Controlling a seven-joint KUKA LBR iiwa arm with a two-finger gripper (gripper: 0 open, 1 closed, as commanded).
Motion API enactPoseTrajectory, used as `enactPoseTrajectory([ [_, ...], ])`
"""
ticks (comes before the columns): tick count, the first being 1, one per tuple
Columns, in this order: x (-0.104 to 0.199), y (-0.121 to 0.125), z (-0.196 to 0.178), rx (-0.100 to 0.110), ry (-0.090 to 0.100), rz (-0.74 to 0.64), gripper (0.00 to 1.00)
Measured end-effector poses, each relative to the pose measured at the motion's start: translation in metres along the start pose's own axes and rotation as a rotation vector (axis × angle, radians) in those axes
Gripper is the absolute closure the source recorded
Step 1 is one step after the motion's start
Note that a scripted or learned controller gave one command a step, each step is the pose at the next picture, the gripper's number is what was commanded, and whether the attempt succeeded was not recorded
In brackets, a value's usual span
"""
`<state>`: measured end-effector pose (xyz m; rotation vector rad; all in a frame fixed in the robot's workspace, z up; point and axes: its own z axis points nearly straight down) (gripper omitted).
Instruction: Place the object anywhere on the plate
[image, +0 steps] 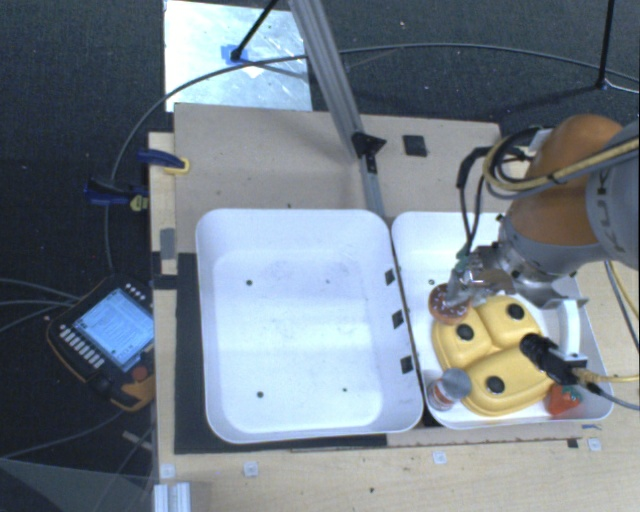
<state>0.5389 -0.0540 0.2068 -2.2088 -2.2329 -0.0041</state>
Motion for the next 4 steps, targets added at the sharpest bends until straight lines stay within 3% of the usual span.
enactPoseTrajectory([
  [4, 0.222, 0.003, -0.027, 0.000, 0.001, -0.001, 1.00],
])
